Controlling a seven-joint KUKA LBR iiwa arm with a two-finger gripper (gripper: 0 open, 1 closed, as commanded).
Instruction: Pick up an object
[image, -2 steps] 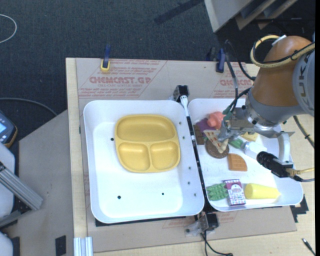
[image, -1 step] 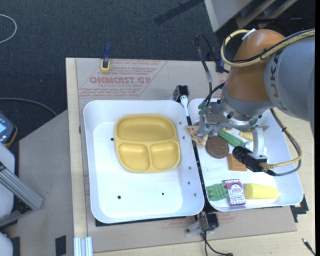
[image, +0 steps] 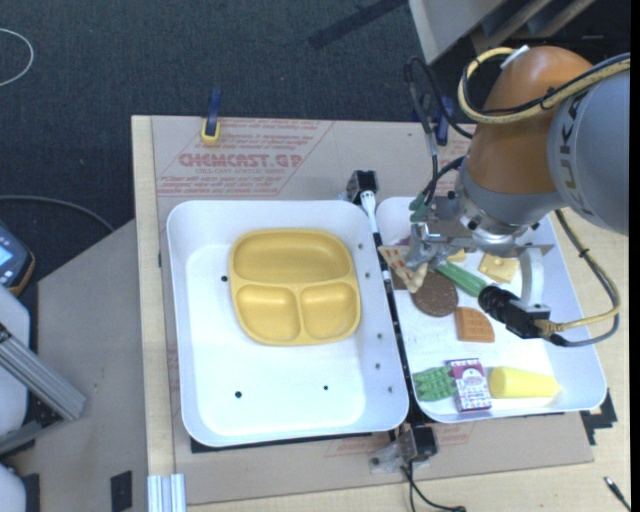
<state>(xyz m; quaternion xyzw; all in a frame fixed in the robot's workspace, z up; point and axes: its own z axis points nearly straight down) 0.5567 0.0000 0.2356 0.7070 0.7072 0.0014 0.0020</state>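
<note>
While poised low over right bin (image: 590, 375), centre-right: gripper (image: 425, 262), fingers' state impossible to tell. Beneath: brown disc (image: 436, 297), green stick (image: 458, 277), orange wedge (image: 474, 325), yellow block (image: 522, 383). Left bin (image: 200, 400): yellow divided tray (image: 295, 284).

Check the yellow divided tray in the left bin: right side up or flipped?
Right side up. The yellow divided tray lies flat in the left bin with its three hollow compartments facing the camera.
</note>
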